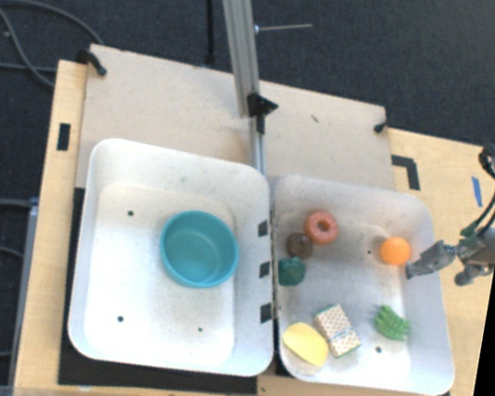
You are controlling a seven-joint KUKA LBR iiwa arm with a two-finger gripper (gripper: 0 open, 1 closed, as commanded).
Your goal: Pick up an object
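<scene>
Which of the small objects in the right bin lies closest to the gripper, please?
The orange ball, at the bin's right wall beside the gripper; the others lie farther left or lower.

Both bins (111,216) are looking like matt white plastic; the bowl (199,248) is showing smooth teal plastic, the bench (179,104) pale wood.

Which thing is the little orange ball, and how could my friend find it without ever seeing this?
Start at the right white bin, the one crowded with small things. Look along its far side toward the right wall, close to the claw reaching in. The orange ball sits there alone, plain, round and bright orange, unlike the pink ring with a hole to its left.
</scene>
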